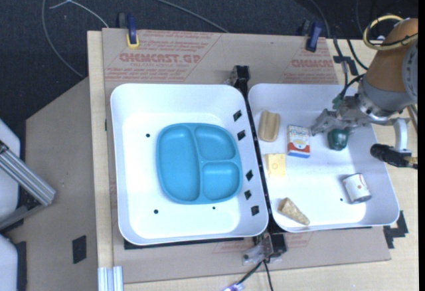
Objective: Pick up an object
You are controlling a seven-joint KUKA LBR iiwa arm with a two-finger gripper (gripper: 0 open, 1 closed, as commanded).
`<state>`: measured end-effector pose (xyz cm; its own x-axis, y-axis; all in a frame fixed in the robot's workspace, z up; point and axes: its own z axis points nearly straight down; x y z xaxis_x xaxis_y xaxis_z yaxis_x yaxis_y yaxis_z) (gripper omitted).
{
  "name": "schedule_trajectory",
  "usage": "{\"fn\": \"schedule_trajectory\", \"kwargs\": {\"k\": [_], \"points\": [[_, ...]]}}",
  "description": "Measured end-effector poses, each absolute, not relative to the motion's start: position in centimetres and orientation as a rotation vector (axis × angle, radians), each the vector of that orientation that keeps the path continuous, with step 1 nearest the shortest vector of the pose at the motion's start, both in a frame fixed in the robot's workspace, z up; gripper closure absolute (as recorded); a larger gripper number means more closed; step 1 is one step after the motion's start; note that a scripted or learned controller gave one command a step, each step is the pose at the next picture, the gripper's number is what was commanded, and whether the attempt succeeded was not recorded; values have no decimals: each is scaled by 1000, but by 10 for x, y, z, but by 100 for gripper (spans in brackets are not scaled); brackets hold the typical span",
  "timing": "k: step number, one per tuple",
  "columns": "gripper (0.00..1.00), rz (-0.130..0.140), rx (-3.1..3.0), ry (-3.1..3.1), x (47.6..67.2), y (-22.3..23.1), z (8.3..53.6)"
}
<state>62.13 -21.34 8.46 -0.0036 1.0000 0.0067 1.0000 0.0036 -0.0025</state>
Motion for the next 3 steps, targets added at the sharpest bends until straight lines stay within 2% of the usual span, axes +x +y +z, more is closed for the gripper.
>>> {"fn": "schedule_trajectory", "kwargs": {"k": [1, 2, 3], "points": [[100, -4, -2217, -2225, 622, -215, 97], [100, -4, -2224, -2226, 619, -212, 143], [100, -7, -2224, -2229, 627, -203, 199]]}}
